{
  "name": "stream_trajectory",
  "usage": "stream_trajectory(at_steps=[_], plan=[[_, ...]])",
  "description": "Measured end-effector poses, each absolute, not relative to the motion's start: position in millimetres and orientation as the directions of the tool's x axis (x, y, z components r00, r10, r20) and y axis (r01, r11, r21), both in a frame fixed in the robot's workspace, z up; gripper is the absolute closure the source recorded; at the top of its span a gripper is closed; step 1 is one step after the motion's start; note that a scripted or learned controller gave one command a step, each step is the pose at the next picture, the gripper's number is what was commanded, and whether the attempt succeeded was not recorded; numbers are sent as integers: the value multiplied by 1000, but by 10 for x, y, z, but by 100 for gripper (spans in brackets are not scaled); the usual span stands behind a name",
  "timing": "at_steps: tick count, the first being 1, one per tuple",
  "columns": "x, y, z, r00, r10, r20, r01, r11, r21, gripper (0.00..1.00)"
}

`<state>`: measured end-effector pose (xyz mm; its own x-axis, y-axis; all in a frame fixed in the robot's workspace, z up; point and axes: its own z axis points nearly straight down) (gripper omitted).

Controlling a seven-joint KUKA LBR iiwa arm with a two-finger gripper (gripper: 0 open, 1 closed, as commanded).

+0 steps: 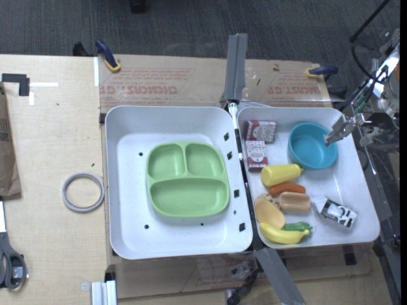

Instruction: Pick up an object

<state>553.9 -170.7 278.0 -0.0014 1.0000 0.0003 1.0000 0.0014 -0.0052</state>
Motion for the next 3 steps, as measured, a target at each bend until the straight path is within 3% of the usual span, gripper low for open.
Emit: stream_trajectory(at_steps=[1, 2, 3], plan=[[5655, -1492, 1168, -165, 986, -4, 986, 165, 11, 0], [6376, -1892, 966, -377, 926, 1, 926, 377, 9, 0], [6377, -1809, 1034, -380, 925, 23, 925, 380, 5, 100]])
